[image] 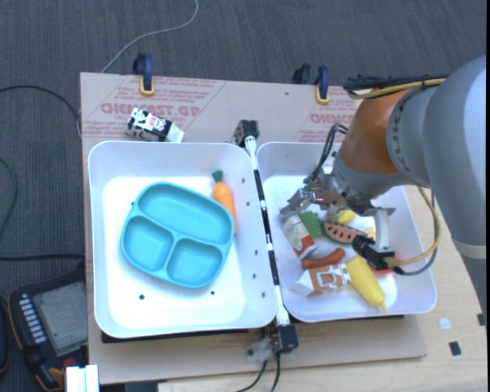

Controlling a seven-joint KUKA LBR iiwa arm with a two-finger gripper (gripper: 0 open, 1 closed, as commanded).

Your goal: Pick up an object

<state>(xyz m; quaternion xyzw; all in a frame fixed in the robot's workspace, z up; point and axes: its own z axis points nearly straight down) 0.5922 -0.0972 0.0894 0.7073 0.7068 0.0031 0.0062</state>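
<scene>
My gripper [304, 205] hangs low in the right bin [420, 296], at its left-middle, over a pile of toy food. Right beneath it lie a small can with a red label [297, 234] and a green piece [312, 221]. Close by are a red sausage [322, 258], a brown strip [340, 233], a small carton [327, 280] and a yellow corn cob [366, 282]. The wrist hides part of the pile. I see nothing lifted off the bin floor.
The left bin [102, 300] holds a blue divided plate [177, 233] and an orange carrot [224, 199] against the plate's right edge. A black-and-white clip [247, 133] sits at the top of the rim between the bins. My arm's bulk covers the right bin's upper right.
</scene>
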